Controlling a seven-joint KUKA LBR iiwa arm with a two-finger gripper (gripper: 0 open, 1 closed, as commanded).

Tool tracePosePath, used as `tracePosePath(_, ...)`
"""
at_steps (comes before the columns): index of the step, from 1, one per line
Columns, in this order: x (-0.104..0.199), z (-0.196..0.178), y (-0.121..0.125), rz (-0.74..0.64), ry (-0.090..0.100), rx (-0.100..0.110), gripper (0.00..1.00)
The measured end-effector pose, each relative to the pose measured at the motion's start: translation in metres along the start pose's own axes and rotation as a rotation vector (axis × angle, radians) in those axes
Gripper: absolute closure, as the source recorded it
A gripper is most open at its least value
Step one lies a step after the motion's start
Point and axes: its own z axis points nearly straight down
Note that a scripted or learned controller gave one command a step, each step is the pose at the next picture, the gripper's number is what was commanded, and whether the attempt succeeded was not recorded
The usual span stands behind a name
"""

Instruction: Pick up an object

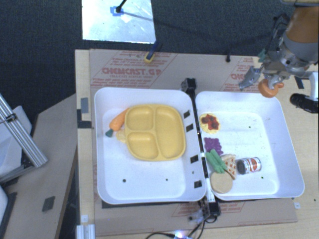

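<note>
At the far right corner of the desk [149, 71], the grey arm [299, 29] with its orange band is hanging just past the far rim of the right bin [286, 128]. Its pincer [264, 81] is pointing downward, and an orange, ring-like object [269, 88] is sitting at its tip; whether the pincer is clamped on it or merely in front of it, I cannot tell from where I am standing.

The rest of the pickings are crowding the right bin's near-left corner, probably tumbled there: a small can [248, 165] lying on its side, a round cracker [222, 182], a pizza slice [230, 164], a green piece [215, 160], purple grapes [213, 144] and a red-topped disc [210, 123]. In the left bin [112, 180], a yellow divided plate [152, 132] is occupying the middle, with a toy carrot [117, 120] lying against its left edge.
</note>
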Motion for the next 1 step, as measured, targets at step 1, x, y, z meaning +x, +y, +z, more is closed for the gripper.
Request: tracePosePath(1, 0.0002, -0.0077, 0.0017, -0.002, -0.002, -0.012, 0.00)
